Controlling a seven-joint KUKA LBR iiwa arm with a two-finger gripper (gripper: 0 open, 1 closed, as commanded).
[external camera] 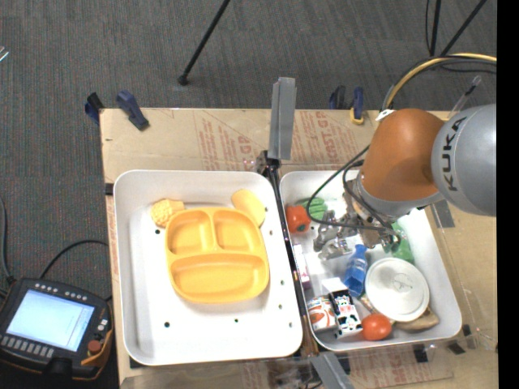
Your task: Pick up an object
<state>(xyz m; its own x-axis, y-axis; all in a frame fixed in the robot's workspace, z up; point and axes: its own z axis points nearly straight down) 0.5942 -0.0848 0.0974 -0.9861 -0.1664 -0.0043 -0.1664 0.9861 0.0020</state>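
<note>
Hovering my gripper (334, 237) low inside the right bin (434, 250) (beside a red tomato (297, 218)); I cannot tell its grip state.

The arm (466, 160) enters from the right, orange band (401, 156) above the wrist. The gripper (336, 235) points downward, apparently low; its metal parts are partly hidden.
</note>
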